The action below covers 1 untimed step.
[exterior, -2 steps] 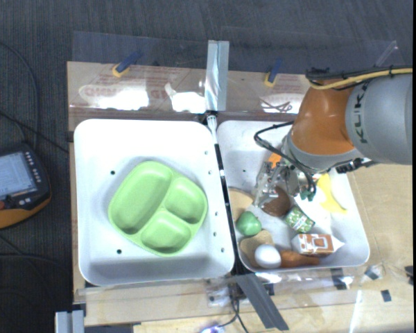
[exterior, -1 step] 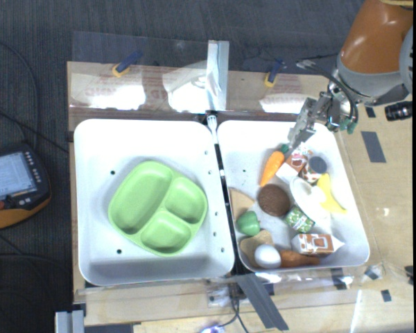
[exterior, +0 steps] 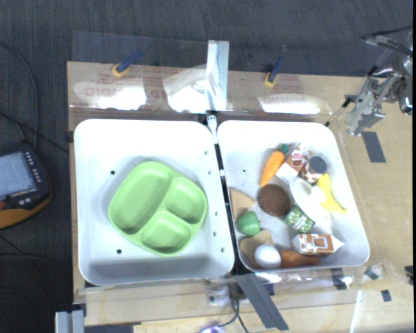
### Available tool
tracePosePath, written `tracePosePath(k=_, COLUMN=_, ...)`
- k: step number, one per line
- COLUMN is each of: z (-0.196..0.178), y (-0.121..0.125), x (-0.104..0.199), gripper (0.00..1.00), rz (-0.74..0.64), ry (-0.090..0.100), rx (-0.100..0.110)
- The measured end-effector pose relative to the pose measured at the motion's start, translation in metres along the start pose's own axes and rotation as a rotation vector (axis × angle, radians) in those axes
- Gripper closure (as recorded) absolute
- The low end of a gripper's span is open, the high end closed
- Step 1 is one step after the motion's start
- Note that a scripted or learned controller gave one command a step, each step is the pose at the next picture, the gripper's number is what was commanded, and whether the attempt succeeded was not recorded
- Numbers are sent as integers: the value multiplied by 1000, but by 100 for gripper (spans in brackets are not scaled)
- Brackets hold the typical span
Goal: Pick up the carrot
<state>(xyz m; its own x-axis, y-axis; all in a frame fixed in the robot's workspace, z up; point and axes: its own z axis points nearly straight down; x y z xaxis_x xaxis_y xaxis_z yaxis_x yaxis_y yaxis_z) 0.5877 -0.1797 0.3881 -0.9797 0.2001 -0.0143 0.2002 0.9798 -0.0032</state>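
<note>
Below me I see a tan bench (exterior: 374, 207) on dark carpet (exterior: 194, 5), bearing two shallow white bins side by side. My left bin (exterior: 90, 186) holds a green divided plate (exterior: 158, 207) near its middle. My right bin (exterior: 347, 186) is crowded with toy food. The carrot (exterior: 271, 167) lies tilted in that bin's far half, toward the wall it shares with the left bin, leafy end pointing at the far right corner. Just beside it sit a brown round item (exterior: 273, 199), a yellow banana (exterior: 329, 193) and small cartons (exterior: 314, 243); a white egg (exterior: 267, 256) rests at the near edge. My gripper (exterior: 364, 116) hangs off the bench's far right corner, well apart from the carrot; I cannot tell how it stands. Clear plastic sheeting (exterior: 194, 89) is clipped along the bench's far edge. A handheld control pendant (exterior: 14, 179) lies on the carpet to the left.
</note>
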Motion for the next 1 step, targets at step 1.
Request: tracePosePath(k=1, z=6, y=2, x=1, gripper=0, rz=-3, ry=11, rx=-1)
